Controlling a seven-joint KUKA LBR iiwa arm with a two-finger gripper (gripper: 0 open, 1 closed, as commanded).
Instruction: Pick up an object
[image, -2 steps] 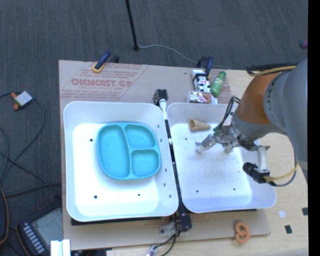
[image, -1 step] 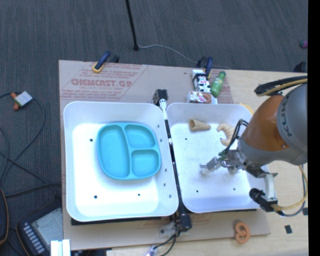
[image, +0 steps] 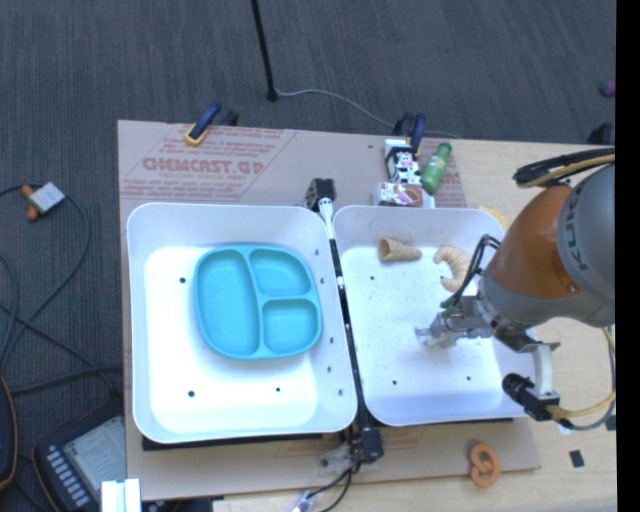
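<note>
I observe the pincer (image: 437, 332) low over the floor of the right bin (image: 400, 395), near its middle. I cannot tell how it is set; the wrist hides most of it and the detail is too small.

Candidate objects lie at the far end of that bin. A tan cone-shaped piece (image: 399, 249) rests on its side, clear of the walls. A pale curved piece (image: 453, 262) lies just beside the arm's orange band (image: 530, 250), partly masked by it. Both are well apart from the pincer.

I judge both to be light moulded toy food: stiff, smooth and somewhat slippery, not fragile. The cone tapers, so a grip near the tip would likely squeeze it out; I would take it across the wider half, jaws square to its long axis. The curved piece I would take across its middle.

The left bin (image: 150, 225) holds a blue divided plate (image: 257, 300), broad and flat, a poor first choice.
</note>
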